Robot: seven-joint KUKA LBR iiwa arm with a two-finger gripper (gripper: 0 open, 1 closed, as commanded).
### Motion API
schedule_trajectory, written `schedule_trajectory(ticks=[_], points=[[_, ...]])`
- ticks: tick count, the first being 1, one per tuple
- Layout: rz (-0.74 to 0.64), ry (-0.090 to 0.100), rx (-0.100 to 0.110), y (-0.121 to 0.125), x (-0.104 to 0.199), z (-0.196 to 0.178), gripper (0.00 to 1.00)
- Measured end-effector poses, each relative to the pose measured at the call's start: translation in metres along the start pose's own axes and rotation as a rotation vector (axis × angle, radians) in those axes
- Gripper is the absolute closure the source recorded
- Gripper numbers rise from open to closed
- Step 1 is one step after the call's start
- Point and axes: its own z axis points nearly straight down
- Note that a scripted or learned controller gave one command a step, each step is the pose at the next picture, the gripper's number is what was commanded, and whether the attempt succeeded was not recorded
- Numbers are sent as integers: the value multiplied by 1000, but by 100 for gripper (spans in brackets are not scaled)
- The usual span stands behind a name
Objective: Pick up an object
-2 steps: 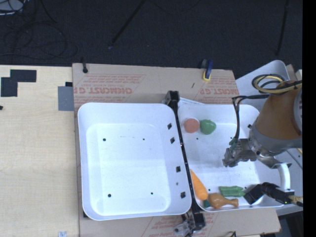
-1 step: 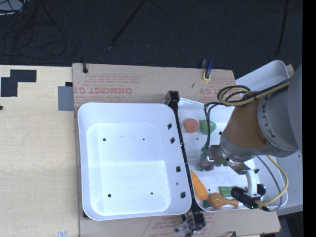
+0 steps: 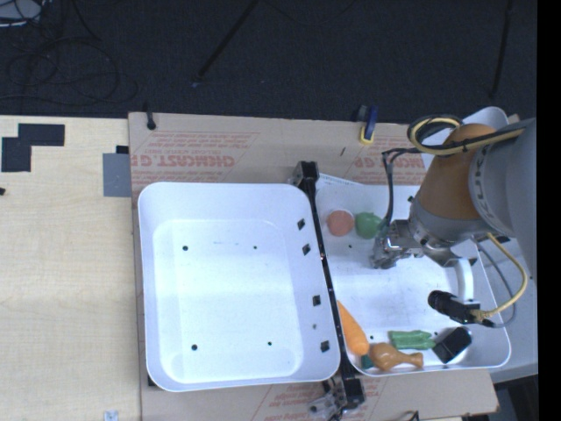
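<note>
Reaching in from the right, the gripper (image 3: pixel 384 254) hangs low in the right bin (image 3: pixel 491 353), whether clenched I cannot tell, just beside the green ball (image 3: pixel 367 224) and pink ball (image 3: pixel 340 223), seemingly its likeliest pick.

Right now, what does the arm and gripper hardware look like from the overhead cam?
The arm is grey with a rounded body and a broad orange band above the wrist. A yellow cable loops over the top of the band, and black cables run down beside it to the gripper, which is small, metallic grey and silver.
</note>
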Motion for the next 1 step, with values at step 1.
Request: schedule_trajectory(ticks=[1], points=[[-2,4,3,24,34,1,100]])
